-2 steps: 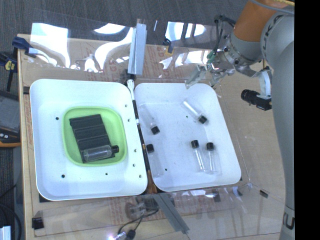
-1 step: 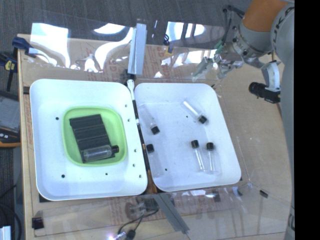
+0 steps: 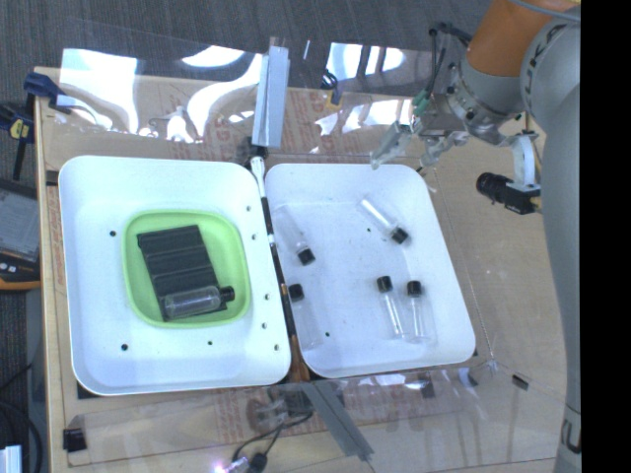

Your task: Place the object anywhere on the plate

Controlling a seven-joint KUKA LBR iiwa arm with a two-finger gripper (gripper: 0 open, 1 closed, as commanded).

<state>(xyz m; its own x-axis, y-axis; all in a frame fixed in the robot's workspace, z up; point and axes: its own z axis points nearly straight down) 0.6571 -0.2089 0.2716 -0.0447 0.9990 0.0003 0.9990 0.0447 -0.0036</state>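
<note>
Green plate (image 3: pixel 138 254) sat in the left bin (image 3: pixel 89 343), and on it we saw a dark ribbed block (image 3: pixel 177 251) with a clear vial (image 3: pixel 195 301) lying across its lower end, black cap toward the right. We judged that vial to be the task's object, so the placing looked done or nearly so, though we could not confirm which item was meant. Right bin (image 3: pixel 449 338) held more clear vials with black caps: one tilted near the top (image 3: pixel 384 219), two lying side by side lower right (image 3: pixel 402 306), and two more near the left wall, one upper (image 3: pixel 296 244) and one lower (image 3: pixel 294 292) with its body hard to make out. The tool (image 3: pixel 419 141) hovered above the tabletop (image 3: pixel 493 264) just past the right bin's far right corner, well apart from the plate. Its fingers (image 3: pixel 386 150) looked spread, and we saw nothing between them. Grey arm (image 3: pixel 552 77) with its orange band came in from the right. If the task counted one object only, we judged nothing left but retreat; otherwise the loose vials in the right bin remained to move.
</note>
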